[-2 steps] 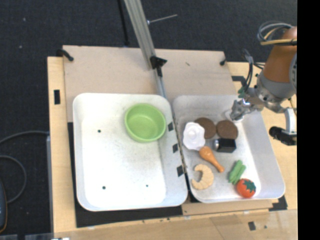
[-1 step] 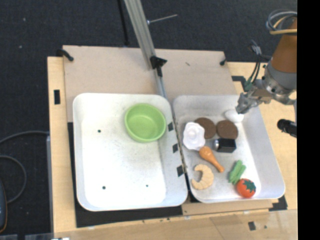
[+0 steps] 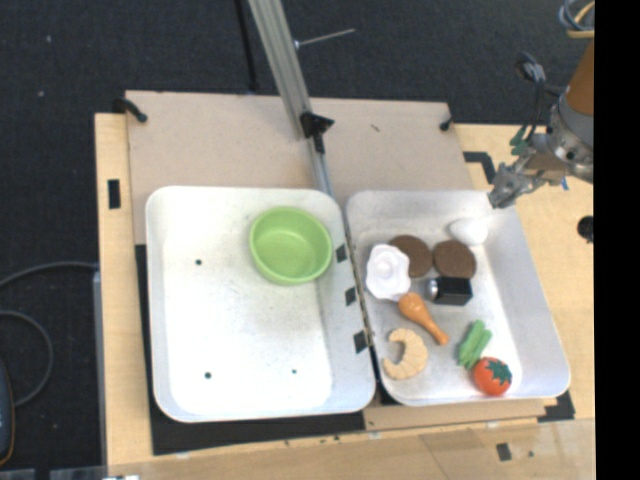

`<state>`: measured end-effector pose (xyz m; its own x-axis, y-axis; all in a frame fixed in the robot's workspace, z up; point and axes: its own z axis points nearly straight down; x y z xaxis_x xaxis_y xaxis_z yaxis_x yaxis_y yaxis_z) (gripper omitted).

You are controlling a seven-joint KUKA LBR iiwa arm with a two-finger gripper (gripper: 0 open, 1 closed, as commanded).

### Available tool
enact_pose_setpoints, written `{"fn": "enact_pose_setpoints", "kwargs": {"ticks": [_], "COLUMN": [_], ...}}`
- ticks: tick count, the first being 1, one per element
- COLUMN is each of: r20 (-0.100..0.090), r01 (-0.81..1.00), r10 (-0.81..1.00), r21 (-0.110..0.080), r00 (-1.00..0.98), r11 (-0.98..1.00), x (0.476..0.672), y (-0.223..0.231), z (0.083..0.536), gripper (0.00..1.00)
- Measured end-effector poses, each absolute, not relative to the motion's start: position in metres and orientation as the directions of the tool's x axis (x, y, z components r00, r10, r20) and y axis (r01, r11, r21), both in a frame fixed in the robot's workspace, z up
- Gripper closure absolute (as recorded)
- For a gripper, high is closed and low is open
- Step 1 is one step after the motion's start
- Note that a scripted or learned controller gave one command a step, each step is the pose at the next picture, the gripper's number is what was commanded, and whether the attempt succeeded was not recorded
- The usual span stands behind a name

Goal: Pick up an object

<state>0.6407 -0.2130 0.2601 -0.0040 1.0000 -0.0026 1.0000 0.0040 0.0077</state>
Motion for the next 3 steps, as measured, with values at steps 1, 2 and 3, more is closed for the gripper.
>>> {"fn": "enact_pose_setpoints", "kwargs": {"ticks": [1,2,3], "r20": [-0.001,0.0,0.001], "r01": [1.0,1.0,1.0], "r10": [1.0,1.0,1.0], "r21": [0.001,-0.001,0.0], "r00": [-0.005,-0.005,-0.007], "r11": [0.005,0.005,0.007], "x": [0.631,0.617,0.59], "y": [-0.16,-0.116,-0.062], "z": [0.252,0.243,0.244], "gripper": [1.0,1.0,1.0]}}
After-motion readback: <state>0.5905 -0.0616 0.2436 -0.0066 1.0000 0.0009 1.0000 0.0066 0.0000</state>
